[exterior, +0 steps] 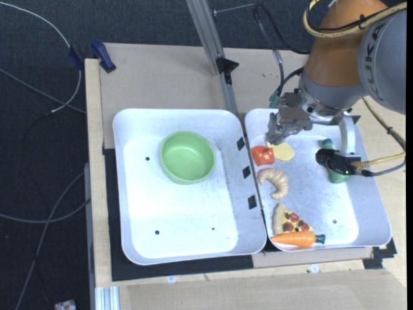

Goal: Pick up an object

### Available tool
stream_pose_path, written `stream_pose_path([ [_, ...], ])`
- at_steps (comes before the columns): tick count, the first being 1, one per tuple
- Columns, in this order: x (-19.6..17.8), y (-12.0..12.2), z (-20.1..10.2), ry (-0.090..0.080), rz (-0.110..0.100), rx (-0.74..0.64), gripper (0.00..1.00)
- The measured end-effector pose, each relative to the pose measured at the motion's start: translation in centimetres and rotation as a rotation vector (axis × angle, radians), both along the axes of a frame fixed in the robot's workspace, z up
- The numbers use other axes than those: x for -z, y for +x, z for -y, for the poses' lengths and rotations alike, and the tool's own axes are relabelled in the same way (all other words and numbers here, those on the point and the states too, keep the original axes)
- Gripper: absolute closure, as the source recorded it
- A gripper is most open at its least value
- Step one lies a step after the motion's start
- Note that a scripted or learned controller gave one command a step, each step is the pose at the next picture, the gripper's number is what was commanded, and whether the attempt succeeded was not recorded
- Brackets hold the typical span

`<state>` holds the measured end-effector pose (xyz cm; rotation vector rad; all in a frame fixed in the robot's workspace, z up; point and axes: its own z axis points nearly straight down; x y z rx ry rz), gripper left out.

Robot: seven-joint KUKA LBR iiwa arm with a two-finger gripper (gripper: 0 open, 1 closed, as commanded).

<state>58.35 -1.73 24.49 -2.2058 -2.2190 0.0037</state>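
My gripper [277,136] hangs over the far left part of the right bin [361,228]. Just below its tip lie a small red toy [262,154] and a yellow piece [284,152], side by side. Whether the tip touches either one I cannot tell. A tan croissant [275,181] lies a little nearer the camera. At the bin's front left a pizza slice [288,221] rests beside an orange carrot [293,239]. A green object [338,175] sits at the right, partly hidden by the robot's wrist hardware.
The left bin [139,234] holds a green bowl [187,156] in its far half. A metal pole [205,28] rises behind the bins, near the divider. The arm's orange and grey body [352,44] overhangs the right bin's far side.
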Motion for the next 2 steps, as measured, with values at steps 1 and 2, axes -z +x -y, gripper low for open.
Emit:
stream_pose_path([
  [1,0.7,-1.7,-4.3,-0.002,-0.004,0.001,1.0],
  [2,1.8,-4.0,-9.1,-0.002,-0.007,0.0,1.0],
])
